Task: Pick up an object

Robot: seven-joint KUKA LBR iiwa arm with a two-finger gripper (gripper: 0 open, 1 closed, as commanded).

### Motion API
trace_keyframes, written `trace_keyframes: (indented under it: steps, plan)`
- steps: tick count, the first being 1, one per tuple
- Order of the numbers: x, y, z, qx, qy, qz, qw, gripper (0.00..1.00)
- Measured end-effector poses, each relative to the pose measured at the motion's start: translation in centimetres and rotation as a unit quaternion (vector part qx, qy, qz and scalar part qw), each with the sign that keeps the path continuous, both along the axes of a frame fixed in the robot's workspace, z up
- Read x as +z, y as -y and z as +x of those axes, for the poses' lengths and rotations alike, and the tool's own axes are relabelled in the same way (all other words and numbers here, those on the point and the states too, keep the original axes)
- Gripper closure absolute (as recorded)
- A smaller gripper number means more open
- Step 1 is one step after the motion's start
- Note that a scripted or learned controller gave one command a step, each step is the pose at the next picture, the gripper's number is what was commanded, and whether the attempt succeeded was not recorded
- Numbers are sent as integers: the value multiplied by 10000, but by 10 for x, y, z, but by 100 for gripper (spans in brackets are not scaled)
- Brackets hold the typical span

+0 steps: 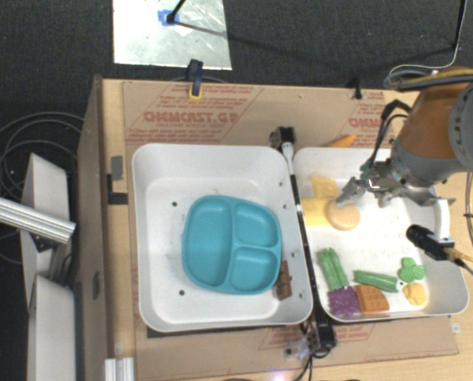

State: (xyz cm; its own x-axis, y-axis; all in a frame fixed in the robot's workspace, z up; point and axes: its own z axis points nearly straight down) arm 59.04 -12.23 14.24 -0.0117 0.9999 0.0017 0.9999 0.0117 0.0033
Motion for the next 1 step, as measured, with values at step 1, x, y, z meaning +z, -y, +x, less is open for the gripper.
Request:
trace_keyframes:
  steps: [1]
  plan:
    - [-61, 11, -109, -75, -59, 5, 10000, 0]
